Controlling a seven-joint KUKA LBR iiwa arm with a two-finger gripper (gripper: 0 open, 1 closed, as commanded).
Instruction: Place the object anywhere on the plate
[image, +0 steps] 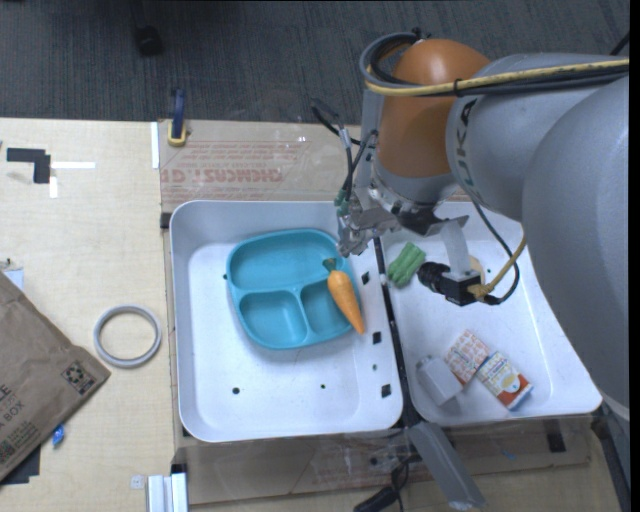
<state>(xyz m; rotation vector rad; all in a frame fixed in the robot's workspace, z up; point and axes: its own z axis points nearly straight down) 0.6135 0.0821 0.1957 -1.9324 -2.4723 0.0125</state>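
A blue divided plate (285, 290) lies in the left white bin (200, 380). An orange carrot (345, 300) with a green top rests tilted on the plate's right rim, with its tip pointing toward the bin's front right. My gripper (350, 243) hangs just above and behind the carrot's green end, close to the wall between the two bins. The view does not show whether the gripper touches the carrot.
The right bin (560, 400) holds a green object (405, 265) near the dividing wall, a patterned packet (467, 357), a small carton (503, 381) and a grey block (437, 380). A tape ring (127, 334) and a cardboard box (35, 380) lie on the bench to the left.
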